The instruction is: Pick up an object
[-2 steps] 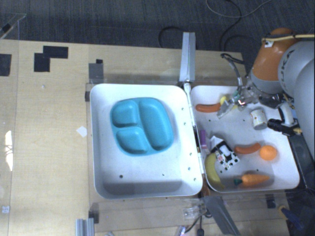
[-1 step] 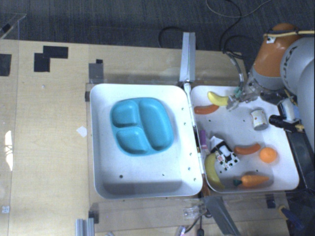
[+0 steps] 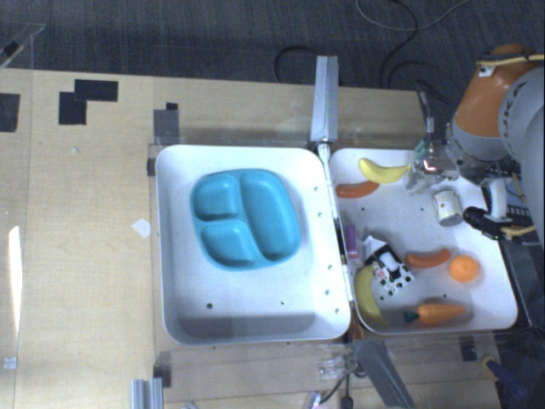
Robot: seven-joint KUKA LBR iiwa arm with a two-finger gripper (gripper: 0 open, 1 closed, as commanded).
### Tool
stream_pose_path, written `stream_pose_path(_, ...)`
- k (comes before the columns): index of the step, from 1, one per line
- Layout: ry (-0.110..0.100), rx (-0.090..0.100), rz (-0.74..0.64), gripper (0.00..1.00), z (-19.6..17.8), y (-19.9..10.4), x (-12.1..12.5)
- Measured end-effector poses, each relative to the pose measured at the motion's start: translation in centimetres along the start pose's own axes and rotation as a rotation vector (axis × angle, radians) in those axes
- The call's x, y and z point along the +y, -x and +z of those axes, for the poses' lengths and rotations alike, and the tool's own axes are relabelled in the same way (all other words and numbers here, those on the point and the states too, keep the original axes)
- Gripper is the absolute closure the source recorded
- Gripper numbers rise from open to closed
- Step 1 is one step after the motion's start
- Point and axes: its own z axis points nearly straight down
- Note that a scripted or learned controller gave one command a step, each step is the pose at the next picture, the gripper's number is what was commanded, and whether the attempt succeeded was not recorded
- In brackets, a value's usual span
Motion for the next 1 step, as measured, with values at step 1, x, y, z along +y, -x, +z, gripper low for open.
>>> stream_pose_path(1,0.002,0.001,-0.095,1.00,-15.02,-5.97,-3.31)
